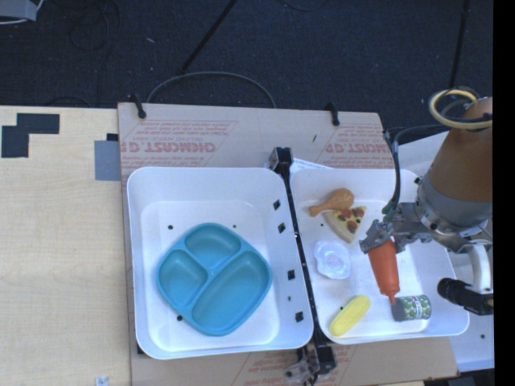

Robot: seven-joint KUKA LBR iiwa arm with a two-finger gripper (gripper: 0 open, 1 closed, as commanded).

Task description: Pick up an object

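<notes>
In the right bin (438, 324), my gripper (385, 238) is low over the thick upper end of an orange carrot (387, 270). The carrot points toward the bin's front edge, and its top meets the gripper's dark parts. Also in this bin are a chicken drumstick (332, 202), a pizza slice (347, 221), a white fried egg (331, 260), a yellow corn cob (350, 315) and a small green can (412, 307) lying on its side by the carrot's tip.
The left bin (149, 195) holds a blue divided plate (213, 277). A black divider (291, 248) separates the bins. The grey and orange arm (463, 167) covers the right bin's far right corner. A black part (465, 293) sticks out at the right rim.
</notes>
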